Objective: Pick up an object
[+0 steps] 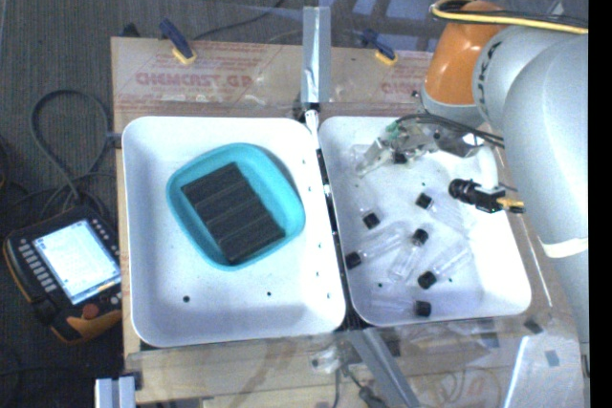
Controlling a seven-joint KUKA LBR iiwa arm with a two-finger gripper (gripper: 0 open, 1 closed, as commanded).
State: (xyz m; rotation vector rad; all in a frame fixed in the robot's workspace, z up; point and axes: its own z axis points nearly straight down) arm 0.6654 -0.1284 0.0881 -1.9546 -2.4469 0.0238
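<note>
Tool (pixel 402 146) hovers over right bin (pixel 507 291) — vials (pixel 421 248) just below it

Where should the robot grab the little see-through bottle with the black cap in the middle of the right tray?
Probably across the clear body of the bottle, coming straight down from above. It lies flat on the floor of the right bin, so its long sides are the easiest part to squeeze. The black cap is too small a target. Other bottles lie close, so the jaws should straddle only this one.
</note>
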